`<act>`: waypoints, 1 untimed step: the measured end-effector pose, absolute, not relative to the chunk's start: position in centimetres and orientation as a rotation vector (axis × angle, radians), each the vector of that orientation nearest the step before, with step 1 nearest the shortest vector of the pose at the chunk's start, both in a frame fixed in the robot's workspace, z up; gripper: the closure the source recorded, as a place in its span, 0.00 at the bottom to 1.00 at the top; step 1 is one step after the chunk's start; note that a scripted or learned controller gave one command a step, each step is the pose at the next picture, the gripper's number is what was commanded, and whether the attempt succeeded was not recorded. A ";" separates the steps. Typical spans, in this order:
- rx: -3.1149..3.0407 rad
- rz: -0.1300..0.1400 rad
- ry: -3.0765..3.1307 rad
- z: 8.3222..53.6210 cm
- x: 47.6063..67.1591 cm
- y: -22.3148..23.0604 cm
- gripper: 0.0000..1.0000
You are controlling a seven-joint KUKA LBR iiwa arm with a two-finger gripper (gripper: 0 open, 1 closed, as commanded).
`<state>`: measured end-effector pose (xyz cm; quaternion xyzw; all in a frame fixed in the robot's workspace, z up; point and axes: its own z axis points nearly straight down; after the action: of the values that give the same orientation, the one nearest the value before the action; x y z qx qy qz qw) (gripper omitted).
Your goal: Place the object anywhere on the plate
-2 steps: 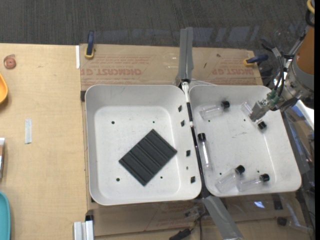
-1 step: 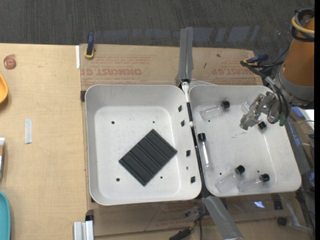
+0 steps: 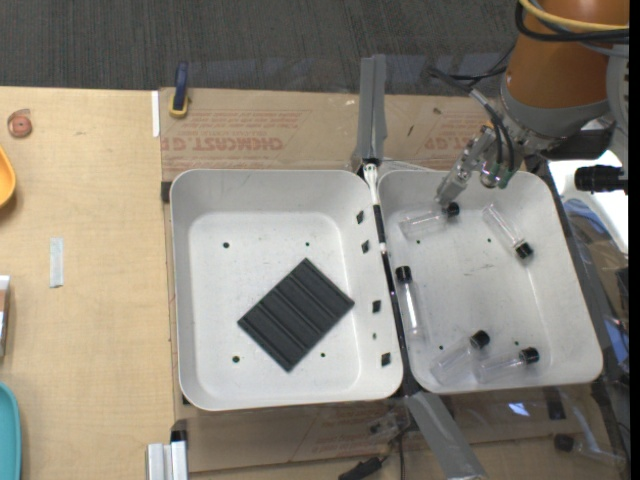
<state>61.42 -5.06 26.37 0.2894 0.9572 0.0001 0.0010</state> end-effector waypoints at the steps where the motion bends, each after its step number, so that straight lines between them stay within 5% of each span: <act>1: 0.480 0.000 3.102 30.5 57.8 -8.7 1.00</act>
<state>57.79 -8.73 30.49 0.1531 0.9882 0.0001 0.0014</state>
